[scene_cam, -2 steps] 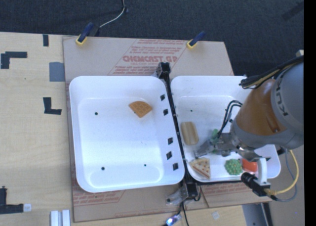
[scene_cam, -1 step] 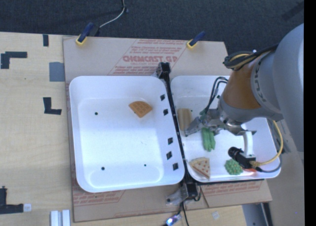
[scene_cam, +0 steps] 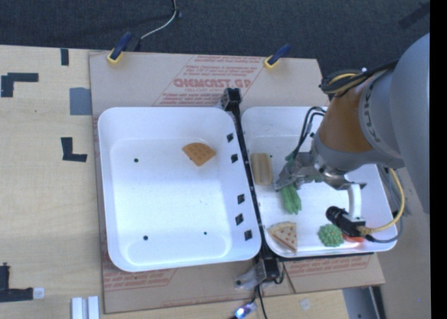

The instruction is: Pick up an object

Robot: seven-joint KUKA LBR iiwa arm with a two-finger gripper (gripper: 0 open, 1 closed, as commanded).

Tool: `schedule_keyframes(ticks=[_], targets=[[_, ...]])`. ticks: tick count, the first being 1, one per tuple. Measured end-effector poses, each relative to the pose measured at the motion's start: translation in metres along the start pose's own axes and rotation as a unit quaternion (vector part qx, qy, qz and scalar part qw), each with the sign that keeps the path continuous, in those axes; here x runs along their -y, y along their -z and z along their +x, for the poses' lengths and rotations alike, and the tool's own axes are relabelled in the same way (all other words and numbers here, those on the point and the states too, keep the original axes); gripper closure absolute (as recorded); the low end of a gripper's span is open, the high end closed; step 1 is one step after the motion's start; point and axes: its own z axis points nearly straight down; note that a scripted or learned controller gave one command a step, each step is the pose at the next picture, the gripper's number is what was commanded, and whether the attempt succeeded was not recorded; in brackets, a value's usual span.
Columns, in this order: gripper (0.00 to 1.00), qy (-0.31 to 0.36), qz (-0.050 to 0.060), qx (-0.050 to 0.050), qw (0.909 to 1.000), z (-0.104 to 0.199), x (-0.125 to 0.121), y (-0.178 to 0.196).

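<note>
Gripper [scene_cam: 289,178] sits low in the right bin [scene_cam: 276,123], fingertips touching the top of a green veg piece [scene_cam: 291,201] at its 6 o'clock; can't tell if it has hold. Beige block [scene_cam: 261,168] at 9, pizza slice [scene_cam: 284,235] and broccoli [scene_cam: 330,234] nr bin's front. Left bin [scene_cam: 119,171] has a tan waffle piece [scene_cam: 198,153].

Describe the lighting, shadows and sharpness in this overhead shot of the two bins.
Camera view: even, soft light, with no hard glare on the white bins; the left bin shows only faint shading along its walls. The arm casts a soft shadow in the right bin around the gripper. The whole frame is slightly soft, so small items like the green toy lack fine detail; the grey arm at the right edge is blurriest.
</note>
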Motion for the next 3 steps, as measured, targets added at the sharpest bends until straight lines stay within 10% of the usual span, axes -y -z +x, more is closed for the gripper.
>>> schedule_keyframes(ticks=[1, 2, 3], targets=[[1.00, 0.004, 0.002, -0.003, 1.0000, 0.095, 0.064, 0.093], [1.00, 0.001, 0.003, -0.001, 1.0000, 0.090, 0.062, 0.098], [1.00, 0.002, -0.006, 0.000, 1.0000, 0.108, -0.021, 0.200]])
